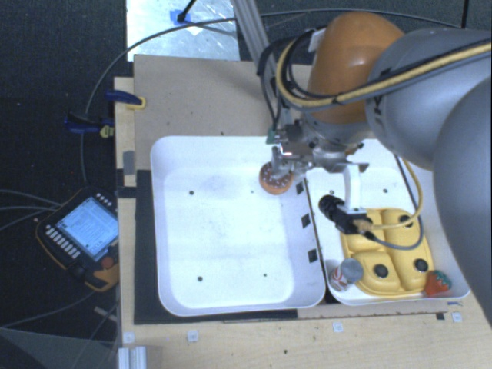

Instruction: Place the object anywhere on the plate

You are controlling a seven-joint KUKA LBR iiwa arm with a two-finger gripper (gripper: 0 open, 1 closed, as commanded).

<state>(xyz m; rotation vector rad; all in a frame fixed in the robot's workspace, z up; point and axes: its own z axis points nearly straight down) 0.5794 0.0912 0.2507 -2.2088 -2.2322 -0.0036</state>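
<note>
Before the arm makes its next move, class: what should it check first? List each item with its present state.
1. Claw over the brown round thing: ok.
2. Claw's hold on it: cannot tell.
3. Yellow plate lying in the right bin: ok.
4. Brown thing on plate: not ok, it is at the left bin.
5. Plate's middle free, red thing and grey thing at its edges: ok.

Brown bench (pixel 201 98) bears two white bins (pixel 223 233).

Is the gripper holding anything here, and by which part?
It cannot be told: the gripper sits right above the brown disc, hiding any contact.
</note>
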